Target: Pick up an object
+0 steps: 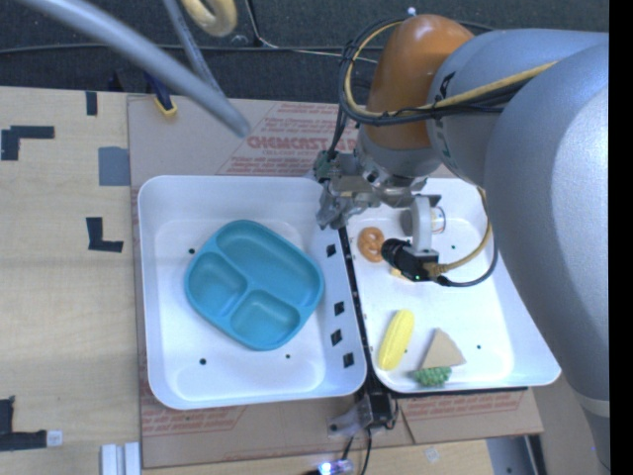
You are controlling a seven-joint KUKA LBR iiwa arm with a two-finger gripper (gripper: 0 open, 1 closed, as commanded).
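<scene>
Seen from above, at a slant: two shallow white bins side by side on the surface (59, 265). In the left bin (163, 364), a blue plate (254, 282) with three sections, lying flat near the middle. In the right bin (514, 349), a small round orange thing (371, 242) near the wall between the bins. Lower down, a yellow corn cob (397, 339), lying with one end toward the front. Just beside it, a tan wedge (445, 348), and touching the wedge's lower edge, a small green bumpy thing (432, 375).

Reaching in from the right, a big grey arm (539, 156) with an orange band (415, 52) above the wrist. Down low over the far end of the right bin, close to the wall between the bins, the hand (338, 194). Just beside the round orange thing, a little above it in the picture. Too dark and crowded there to tell open from closed. Nothing seen between its tips. All four small things lying on the bin floor, not lifted.

Behind the bins, a brown cardboard sheet (277, 137) with red print.
</scene>
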